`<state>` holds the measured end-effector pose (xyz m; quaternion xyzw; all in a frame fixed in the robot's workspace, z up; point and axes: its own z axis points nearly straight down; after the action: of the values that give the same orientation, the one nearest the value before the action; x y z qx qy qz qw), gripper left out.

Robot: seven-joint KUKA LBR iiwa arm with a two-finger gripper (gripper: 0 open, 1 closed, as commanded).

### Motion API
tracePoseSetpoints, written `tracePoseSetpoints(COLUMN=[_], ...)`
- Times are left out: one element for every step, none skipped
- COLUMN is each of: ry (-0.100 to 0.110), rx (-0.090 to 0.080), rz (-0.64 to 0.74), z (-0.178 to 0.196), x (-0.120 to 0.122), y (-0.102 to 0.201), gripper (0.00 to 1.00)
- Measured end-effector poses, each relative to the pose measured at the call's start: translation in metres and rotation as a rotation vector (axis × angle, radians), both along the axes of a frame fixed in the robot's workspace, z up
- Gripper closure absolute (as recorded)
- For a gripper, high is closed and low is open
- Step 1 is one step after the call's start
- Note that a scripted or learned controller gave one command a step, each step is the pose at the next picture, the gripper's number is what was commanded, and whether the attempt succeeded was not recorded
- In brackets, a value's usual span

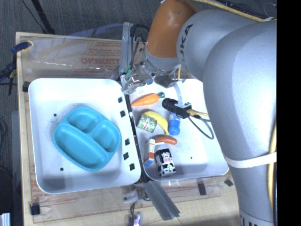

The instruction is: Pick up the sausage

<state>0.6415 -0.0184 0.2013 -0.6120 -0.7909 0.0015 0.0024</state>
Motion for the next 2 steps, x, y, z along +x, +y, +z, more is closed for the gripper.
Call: tracePoseSetpoints(ry=[-0.001,0.001], rx=[-0.001,-0.001], rz=[0.017,0.021], z=[-0.0108,-0.0012], x=[-0.014,-0.0138], y=[-0.0079,-0.0071], gripper=[1.0,1.0])
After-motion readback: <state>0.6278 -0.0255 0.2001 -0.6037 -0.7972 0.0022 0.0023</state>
